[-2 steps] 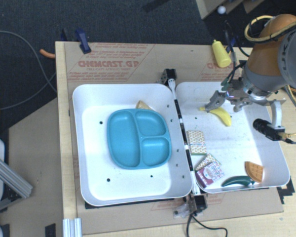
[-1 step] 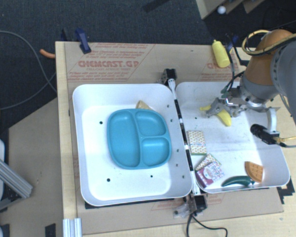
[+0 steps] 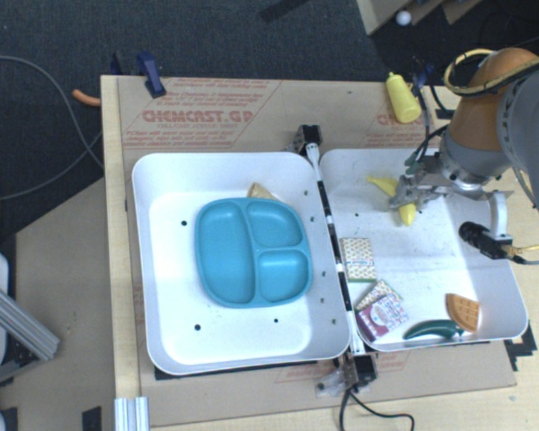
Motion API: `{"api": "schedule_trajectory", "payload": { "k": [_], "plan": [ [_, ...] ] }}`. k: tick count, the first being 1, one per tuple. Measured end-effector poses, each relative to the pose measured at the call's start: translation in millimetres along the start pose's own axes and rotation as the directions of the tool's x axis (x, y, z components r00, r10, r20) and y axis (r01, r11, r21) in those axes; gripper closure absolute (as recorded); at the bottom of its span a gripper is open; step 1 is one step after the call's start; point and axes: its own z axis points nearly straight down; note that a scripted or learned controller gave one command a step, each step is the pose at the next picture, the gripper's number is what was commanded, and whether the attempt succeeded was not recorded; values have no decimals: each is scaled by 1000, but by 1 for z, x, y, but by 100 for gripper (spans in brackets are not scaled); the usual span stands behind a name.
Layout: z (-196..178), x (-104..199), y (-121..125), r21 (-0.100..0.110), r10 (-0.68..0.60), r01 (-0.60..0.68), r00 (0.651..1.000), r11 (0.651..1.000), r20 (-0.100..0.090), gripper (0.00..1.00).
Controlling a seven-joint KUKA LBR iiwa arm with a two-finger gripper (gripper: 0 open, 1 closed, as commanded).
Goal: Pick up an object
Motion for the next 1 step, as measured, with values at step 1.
{"api": "schedule_trajectory", "payload": {
  "k": [1],
  "plan": [
    [-41,53,36,-2,-1,1,1000,1000,-2,100]
  ]
}}
